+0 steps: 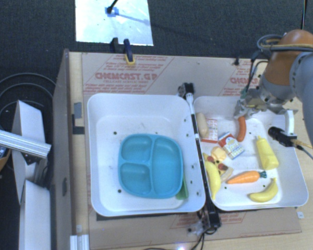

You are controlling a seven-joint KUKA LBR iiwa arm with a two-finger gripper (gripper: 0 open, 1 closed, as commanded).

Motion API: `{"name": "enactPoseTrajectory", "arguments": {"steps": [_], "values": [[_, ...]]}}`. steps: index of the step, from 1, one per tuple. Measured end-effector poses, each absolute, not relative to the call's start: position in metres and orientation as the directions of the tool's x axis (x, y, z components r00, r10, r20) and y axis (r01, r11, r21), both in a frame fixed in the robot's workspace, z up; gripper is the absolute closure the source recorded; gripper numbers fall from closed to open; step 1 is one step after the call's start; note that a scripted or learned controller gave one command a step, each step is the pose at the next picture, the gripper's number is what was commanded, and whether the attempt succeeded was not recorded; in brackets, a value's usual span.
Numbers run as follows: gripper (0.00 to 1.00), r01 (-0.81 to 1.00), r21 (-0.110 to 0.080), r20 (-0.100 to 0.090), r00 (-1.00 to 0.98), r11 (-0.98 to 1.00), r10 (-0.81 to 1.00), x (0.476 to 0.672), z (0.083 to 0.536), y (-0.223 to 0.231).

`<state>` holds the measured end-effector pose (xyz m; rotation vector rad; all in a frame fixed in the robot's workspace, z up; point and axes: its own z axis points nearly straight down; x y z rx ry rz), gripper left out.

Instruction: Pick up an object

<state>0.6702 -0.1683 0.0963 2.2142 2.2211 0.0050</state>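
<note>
Fingers (243, 110) low over far end of right bin (297, 189), gap hidden, cannot tell if wide or narrow. Sausage (241, 128) directly below, touching or just under tips. Near it: carton (230, 145), mustard bottle (266, 153), carrot (244, 177), bananas (265, 192). Blue tray (148, 165) in left bin (101, 139).

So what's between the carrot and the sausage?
In the camera view, the small red-and-white carton lies between the carrot and the sausage, with bare bin floor around it.

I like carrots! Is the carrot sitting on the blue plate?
No, the carrot lies in the right bin beside a banana, while the blue plate is in the left bin.
</note>
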Motion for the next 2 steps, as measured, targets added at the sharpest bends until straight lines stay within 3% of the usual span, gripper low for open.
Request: {"name": "enactPoseTrajectory", "arguments": {"steps": [1, 2], "values": [[1.0, 1.0, 0.004, 0.001, -0.008, 0.008, 1.0, 0.67, 0.139, -0.105], [1.0, 1.0, 0.004, 0.003, -0.01, 0.01, 1.0, 0.629, 0.187, -0.037]]}}
